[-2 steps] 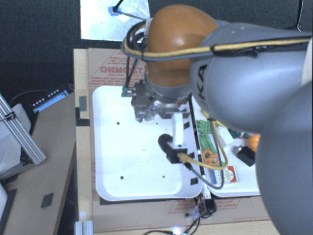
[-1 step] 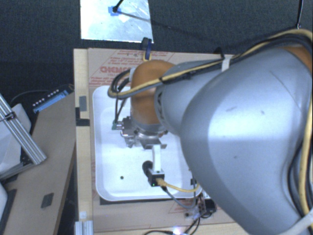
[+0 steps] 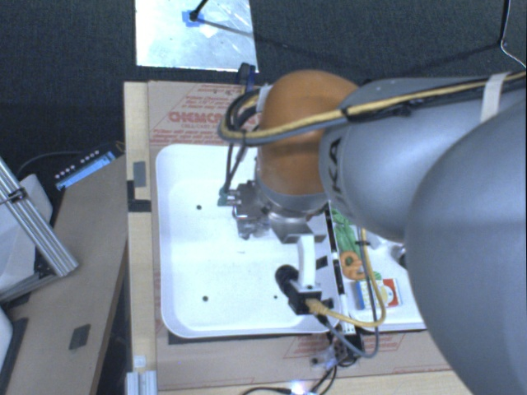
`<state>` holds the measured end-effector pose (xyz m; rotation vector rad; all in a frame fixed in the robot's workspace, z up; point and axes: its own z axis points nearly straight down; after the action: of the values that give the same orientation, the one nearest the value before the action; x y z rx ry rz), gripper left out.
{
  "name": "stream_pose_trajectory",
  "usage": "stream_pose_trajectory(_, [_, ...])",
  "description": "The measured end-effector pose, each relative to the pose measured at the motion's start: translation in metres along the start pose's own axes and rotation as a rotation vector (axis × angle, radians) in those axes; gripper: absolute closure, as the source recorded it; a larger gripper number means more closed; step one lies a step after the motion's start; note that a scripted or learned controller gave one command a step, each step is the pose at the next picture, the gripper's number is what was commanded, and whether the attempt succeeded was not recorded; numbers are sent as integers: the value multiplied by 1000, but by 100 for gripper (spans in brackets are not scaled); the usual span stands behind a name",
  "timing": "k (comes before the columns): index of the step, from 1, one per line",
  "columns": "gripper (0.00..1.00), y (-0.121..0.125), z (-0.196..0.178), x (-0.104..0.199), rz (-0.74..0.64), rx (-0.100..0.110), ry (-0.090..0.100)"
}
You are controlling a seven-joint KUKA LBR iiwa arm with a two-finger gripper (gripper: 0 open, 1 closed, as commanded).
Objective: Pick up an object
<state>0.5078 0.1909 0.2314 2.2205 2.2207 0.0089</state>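
My gripper [image 3: 249, 217] hangs under the orange wrist band, low over the right part of the left white bin [image 3: 185, 220]. Only its grey metal body shows, and nothing is visible in its grasp. In the right bin [image 3: 395, 319], mostly hidden by the arm, lie a green packet [image 3: 344, 234], a small orange piece [image 3: 353, 263] and a white card with blue and red print [image 3: 377, 293]. These lie to the right of the gripper, past the wall between the bins.
The big grey arm covers most of the right bin and the right of the view. Brown cardboard [image 3: 198, 113] lies under the bins. A metal rail [image 3: 33, 229] and grey bench stand at the left. A shiny sheet [image 3: 193, 23] lies at the back.
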Motion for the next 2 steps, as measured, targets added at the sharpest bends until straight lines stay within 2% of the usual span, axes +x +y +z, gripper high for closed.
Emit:
stream_pose_trajectory(1, [100, -20, -91, -2, -5, -5, 2])
stream_pose_trajectory(2, [100, -19, -206, -9, -4, -10, 3])
